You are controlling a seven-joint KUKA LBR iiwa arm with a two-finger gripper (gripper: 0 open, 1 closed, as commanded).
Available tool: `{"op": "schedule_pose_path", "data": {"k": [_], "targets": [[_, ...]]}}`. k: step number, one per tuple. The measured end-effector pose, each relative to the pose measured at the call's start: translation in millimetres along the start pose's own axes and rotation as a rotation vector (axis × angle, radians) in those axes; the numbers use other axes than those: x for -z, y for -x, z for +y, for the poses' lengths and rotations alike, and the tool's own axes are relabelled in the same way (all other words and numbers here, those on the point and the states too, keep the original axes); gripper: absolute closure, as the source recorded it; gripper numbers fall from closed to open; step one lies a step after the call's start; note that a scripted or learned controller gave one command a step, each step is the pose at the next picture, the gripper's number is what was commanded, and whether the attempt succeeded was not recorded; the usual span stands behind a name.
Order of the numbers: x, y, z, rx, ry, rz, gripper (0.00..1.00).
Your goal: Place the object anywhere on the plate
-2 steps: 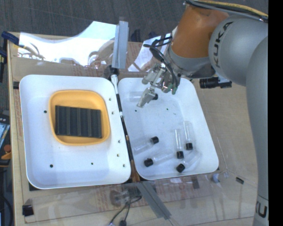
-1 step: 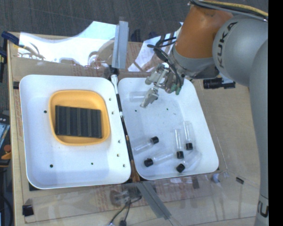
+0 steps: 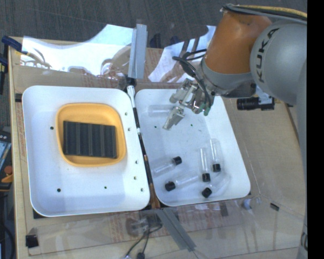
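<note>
Over the right bin [image 3: 235, 161] you see the gripper [image 3: 175, 116]; whether its jaws are spread or pressed together you cannot tell. Your vials [image 3: 209, 158] lie near that bin's front. Left bin [image 3: 35, 144] holds the yellow plate [image 3: 89, 114].

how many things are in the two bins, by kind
clear vials with black caps, in the right bin: 5, though they are see-through and hard to tell apart
yellow plate, in the left bin: 1
dark ridged block, on the plate: 1
total: 7
</note>
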State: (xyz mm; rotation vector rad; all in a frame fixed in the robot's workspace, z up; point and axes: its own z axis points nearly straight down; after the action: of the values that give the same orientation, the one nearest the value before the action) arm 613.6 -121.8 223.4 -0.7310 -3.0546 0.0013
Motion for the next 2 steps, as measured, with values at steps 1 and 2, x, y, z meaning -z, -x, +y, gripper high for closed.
{"op": "schedule_pose_path", "data": {"k": [1, 2], "targets": [[21.5, 24.0, 18.8, 0.245, 0.001, -0.005, 0.0], [21.2, 24.0, 18.6, 0.244, 0.001, -0.005, 0.0]]}}
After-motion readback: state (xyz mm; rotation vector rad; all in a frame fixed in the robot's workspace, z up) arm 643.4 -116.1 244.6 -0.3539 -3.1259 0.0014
